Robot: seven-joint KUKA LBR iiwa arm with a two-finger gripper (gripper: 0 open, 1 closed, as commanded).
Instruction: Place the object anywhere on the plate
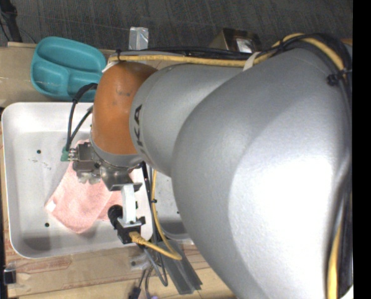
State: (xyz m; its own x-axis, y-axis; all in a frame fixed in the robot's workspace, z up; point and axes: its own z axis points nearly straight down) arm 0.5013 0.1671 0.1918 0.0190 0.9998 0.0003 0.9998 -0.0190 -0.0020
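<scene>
Grey arm (248, 167) hides most of bin (17, 167), above pink cloth (79, 201).

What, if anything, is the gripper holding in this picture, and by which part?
It cannot be told. The gripper sits over the pink cloth in the left white bin, but the arm's wrist hides whether the cloth is gripped.

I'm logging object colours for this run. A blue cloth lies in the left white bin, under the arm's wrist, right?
Not quite: the cloth is pink, not blue, as the camera view shows. It does lie in the left white bin, under the arm's wrist.
</scene>
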